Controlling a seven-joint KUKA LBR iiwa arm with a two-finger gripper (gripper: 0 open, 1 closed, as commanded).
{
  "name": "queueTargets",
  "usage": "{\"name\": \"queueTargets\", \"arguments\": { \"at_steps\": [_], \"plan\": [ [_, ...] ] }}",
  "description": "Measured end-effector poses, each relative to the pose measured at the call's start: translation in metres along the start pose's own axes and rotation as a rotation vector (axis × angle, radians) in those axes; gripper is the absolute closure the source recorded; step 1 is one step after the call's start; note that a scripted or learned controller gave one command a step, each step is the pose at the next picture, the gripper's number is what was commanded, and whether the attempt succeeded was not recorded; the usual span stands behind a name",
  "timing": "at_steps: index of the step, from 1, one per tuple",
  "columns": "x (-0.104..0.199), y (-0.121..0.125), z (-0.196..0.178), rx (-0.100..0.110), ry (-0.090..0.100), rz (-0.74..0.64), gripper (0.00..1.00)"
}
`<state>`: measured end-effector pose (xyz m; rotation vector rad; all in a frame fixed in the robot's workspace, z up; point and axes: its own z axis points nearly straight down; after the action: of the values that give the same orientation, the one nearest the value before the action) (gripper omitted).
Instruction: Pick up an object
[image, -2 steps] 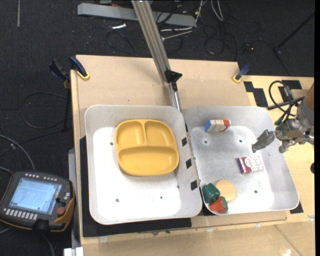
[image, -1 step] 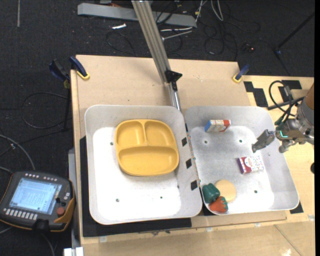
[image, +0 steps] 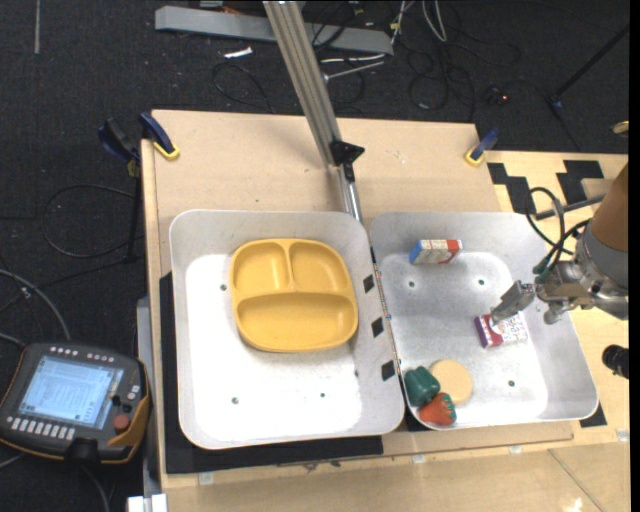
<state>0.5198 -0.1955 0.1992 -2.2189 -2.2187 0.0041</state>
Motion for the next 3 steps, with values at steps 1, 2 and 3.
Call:
{"name": "queueTargets", "arguments": {
  "at_steps": [1,2,3],
  "plan": [
    [-0.003,-0.002,0.063,0.002,0.001,0.000,0.00],
    [-0.007,0.000,0.101,-0.013,-0.010,0.003,0.00],
    [-0.006,0.002,0.088,-0.017,-0.009,0.002,1.00]
  ]
}}
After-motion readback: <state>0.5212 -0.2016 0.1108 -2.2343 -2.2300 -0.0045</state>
